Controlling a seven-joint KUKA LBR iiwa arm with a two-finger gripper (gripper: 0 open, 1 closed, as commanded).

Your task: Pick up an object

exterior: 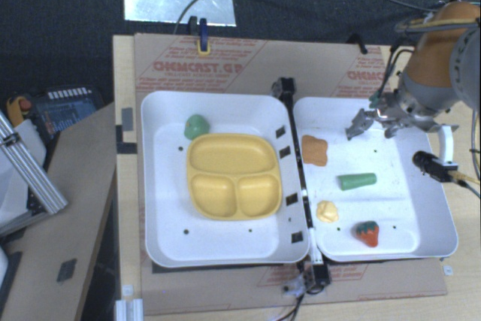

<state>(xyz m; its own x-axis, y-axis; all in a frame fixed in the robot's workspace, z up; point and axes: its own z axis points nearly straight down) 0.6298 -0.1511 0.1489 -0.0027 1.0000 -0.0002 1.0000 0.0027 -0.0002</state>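
From the camera view above the bench, my gripper hangs over the far part of the right bin, with my grey arm and its orange band reaching in behind it. My fingers are spread apart with nothing between them, so I judge that I am at the approach step, with no object chosen by contact yet. In the right bin I count four loose things: one orange piece near the divider, one green cylinder lying on its side toward the middle, one small yellow piece nearer the front, and one red strawberry-like toy with a green top at the front. The orange piece and the green cylinder are the nearest candidates, both apart from my fingertips. The next move, as I judge it, calls for settling over one of them, lining my fingers across its narrow side, and descending before I close. The left bin holds two things: one yellow divided tray with three compartments, and one green lump just beside its far left corner.
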